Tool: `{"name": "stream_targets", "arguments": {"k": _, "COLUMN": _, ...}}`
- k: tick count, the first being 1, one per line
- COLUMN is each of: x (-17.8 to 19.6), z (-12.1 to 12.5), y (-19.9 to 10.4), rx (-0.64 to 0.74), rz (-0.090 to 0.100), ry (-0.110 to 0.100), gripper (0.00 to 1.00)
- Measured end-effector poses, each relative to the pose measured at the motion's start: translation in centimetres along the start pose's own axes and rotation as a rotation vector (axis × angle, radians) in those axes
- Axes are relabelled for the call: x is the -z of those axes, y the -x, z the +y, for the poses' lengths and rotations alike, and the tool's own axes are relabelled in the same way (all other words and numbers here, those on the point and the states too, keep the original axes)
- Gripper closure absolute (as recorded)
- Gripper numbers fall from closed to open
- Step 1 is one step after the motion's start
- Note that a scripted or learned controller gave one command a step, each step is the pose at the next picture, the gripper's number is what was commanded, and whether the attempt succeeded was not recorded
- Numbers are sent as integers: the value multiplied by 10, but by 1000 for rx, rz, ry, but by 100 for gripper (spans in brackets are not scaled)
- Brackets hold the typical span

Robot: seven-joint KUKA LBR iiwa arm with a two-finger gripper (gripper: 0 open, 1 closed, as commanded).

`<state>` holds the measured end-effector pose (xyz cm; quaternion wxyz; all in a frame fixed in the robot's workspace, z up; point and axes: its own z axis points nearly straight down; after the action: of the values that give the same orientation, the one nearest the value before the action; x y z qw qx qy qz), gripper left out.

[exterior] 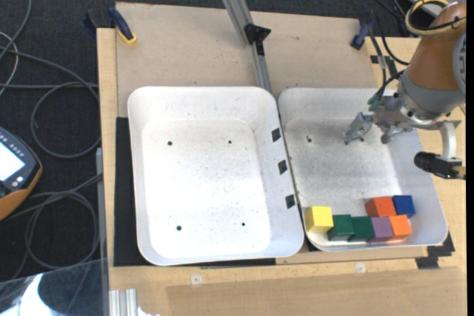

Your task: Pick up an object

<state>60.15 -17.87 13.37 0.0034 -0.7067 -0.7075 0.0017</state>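
Several small blocks lie along the right bin's (326,159) near edge: a yellow block (320,217), a green block (350,226), a purple block (381,229), two orange blocks (384,206) and a blue block (404,204). My gripper (372,127) hangs over the far right part of that bin, well beyond the blocks. Its two fingers (356,129) stand apart with nothing between them, so it is open.
The left bin (200,174) sits beside the right one on the wooden bench. A slanted metal rail (237,4) runs down to the gap between the bins. Blue clamps (122,26) grip the bench's far corners. Cables lie on the floor at left.
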Motion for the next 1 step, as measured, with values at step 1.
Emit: {"name": "stream_targets", "arguments": {"k": 1, "x": 16, "z": 2, "y": 1, "rx": 0, "rz": -2, "ry": 11, "gripper": 100}}
